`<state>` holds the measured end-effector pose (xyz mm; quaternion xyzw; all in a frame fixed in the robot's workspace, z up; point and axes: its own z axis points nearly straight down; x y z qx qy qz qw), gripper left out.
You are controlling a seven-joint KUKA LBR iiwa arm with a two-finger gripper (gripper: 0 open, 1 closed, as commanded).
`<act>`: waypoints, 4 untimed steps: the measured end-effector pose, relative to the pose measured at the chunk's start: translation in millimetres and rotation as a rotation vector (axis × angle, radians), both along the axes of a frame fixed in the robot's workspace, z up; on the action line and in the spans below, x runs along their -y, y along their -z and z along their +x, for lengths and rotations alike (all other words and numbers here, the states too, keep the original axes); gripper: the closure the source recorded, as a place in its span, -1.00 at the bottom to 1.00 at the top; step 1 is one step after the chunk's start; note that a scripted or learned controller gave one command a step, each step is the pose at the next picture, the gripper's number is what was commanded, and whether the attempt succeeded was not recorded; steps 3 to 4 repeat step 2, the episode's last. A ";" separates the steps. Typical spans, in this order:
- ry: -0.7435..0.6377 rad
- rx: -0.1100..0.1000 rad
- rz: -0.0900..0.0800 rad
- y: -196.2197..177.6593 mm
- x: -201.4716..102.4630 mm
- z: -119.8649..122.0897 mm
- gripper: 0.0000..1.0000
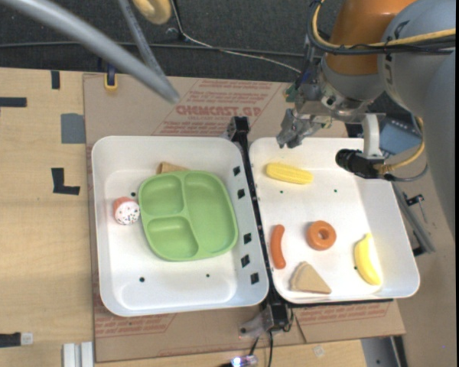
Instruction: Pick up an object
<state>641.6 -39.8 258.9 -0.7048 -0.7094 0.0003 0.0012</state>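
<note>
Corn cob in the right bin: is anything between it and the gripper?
Nothing visible is. The gripper sits at the right bin's far edge, just beyond the corn cob, with bare white floor between them.

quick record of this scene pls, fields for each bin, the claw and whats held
left bin: green tray, die, a tan piece partly under the tray
right bin: corn, donut, sausage, banana, tan wedge
claw: above the right bin's back edge, near the corn
held: nothing seen between the fingers
task state: no object lifted yet
</note>
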 end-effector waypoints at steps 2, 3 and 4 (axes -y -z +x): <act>0.000 0.001 0.000 13.7 -107.2 -0.5 1.00; 0.000 0.001 0.000 13.7 -107.2 -0.5 1.00; 0.000 0.001 0.000 13.7 -107.2 -0.5 1.00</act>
